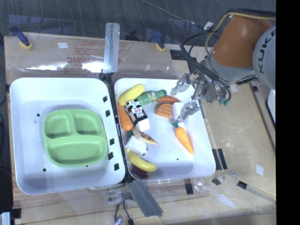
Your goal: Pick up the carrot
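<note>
Evidently poised for a grab, the gripper [186,99] hangs open and empty just above the carrot's [184,139] green top in the right bin [204,139]

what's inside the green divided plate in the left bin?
Nothing visible: the green plate sits alone in the left bin, all three compartments bare. The carrot lies in the right bin, below the gripper. Whatever is under the plate is hidden.
</note>
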Available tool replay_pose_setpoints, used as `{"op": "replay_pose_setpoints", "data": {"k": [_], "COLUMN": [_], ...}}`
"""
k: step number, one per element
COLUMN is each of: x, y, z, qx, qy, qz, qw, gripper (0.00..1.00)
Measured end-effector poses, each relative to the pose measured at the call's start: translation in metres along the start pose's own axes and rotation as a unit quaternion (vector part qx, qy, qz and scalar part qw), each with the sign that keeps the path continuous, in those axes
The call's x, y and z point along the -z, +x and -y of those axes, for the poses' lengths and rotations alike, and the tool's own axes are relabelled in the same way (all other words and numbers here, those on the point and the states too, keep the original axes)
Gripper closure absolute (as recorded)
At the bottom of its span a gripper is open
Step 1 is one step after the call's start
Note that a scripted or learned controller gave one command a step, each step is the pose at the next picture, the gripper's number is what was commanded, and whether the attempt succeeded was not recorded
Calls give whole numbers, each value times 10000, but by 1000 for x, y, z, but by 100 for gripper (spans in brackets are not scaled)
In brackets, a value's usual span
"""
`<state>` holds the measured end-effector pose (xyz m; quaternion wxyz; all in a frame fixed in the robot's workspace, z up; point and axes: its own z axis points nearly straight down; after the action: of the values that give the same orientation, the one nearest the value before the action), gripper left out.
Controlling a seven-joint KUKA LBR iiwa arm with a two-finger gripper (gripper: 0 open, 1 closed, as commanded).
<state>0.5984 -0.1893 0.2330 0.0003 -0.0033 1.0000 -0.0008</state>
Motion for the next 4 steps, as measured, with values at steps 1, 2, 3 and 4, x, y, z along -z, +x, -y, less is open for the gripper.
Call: {"op": "replay_pose_setpoints", "data": {"k": [1,2,3,4], "x": [-40,-130,-141,-129], "y": [23,42,84,81], "z": [20,18,19,17], "qx": [-278,-917,-539,-483], "qy": [-6,-14,-8,-2], "qz": [-9,-26,7,28], "qw": [9996,9958,9985,9988], "gripper": [0,0,0,100]}}
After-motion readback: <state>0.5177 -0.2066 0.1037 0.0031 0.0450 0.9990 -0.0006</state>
